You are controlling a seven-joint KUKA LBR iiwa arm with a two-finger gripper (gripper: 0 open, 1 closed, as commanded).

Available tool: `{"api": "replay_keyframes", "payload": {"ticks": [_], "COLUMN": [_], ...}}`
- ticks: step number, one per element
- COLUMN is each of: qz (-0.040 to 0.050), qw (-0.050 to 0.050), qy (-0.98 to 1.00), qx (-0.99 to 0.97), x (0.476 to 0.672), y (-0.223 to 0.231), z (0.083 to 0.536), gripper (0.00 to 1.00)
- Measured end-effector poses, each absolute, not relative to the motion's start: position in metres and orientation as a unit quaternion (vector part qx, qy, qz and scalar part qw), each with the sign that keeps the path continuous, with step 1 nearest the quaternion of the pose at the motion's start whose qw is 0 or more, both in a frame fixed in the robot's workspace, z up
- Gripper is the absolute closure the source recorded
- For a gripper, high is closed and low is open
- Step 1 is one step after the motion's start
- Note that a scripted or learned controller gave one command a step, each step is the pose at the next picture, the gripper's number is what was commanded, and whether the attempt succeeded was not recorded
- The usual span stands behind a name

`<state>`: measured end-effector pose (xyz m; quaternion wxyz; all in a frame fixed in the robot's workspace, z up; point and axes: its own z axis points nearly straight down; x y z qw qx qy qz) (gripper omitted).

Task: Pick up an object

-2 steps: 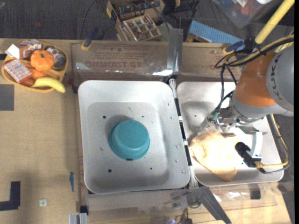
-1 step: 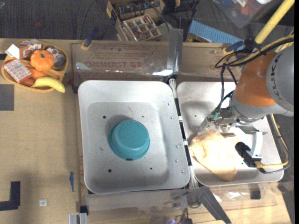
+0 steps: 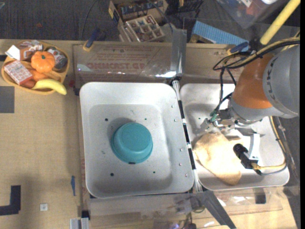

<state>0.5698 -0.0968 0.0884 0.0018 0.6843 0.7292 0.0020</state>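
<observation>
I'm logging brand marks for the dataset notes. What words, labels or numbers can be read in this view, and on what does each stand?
"KUK": dark letters running down the grey arm, cut off at the picture's edge.
Red print on the clear sheet behind the bins: blurred, unreadable.
Print on the small packets in the fruit basket: too small to read.
Boxes on the floor: print too small to read.

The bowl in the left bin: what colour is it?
Teal, plain with no pattern; the bowl lies upside down, seen in the camera view.
</observation>
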Motion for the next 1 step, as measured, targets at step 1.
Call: {"api": "replay_keyframes", "payload": {"ticks": [1], "qz": [0.0003], "qw": [0.002], "qy": [0.737], "qx": [0.676], "x": [0.5618], "y": [-0.1662], "z": [0.1392], "gripper": [0.00]}}
